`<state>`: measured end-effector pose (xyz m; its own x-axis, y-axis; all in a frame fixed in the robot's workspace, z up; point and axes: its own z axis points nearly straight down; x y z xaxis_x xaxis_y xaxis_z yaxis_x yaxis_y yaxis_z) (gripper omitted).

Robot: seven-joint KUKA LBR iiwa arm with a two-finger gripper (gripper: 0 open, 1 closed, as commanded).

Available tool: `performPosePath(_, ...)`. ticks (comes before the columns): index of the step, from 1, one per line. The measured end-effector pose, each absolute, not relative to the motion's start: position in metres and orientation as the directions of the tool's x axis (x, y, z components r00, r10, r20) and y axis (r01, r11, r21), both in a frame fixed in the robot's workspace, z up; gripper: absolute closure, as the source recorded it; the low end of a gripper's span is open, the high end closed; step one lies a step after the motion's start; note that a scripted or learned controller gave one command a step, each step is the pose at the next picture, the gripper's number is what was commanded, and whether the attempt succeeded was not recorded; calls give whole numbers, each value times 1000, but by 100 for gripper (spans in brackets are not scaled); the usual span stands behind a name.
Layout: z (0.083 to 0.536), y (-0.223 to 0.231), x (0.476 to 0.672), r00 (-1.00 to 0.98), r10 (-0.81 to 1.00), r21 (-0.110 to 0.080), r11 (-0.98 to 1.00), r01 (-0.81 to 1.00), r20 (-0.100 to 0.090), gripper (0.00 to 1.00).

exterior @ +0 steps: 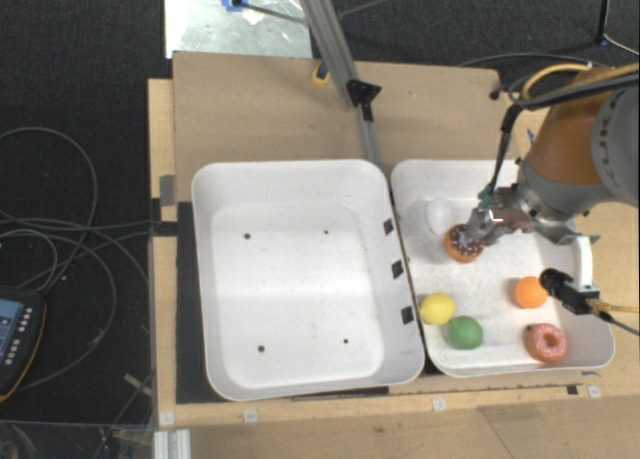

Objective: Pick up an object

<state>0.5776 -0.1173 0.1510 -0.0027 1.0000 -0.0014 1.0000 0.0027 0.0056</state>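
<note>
In the right bin point(425, 175) lie a brown sprinkled donut point(460, 246), a yellow ball point(437, 308), a green ball point(464, 332), an orange ball point(530, 293) and a pink donut point(546, 343). A pale, whitish object point(439, 213) rests near the bin's back left. My gripper point(480, 229) reaches down from the right and sits right on the upper right edge of the brown donut, hiding part of it. Nothing appears lifted off the bin floor.
The left bin point(290, 277) adjoins the right one along a shared rim with black clips point(397, 268). A grey pole point(335, 37) slants across the bench's back. A black fitting point(566, 292) on the arm hangs beside the orange ball.
</note>
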Motion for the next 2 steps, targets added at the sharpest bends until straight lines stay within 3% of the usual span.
performPosePath(1, 216, -117, 580, -5, 1000, 9, 5, 1000, -2, 100)
performPosePath(2, 252, -118, 581, -6, 1000, 6, 6, 1000, -1, 100)
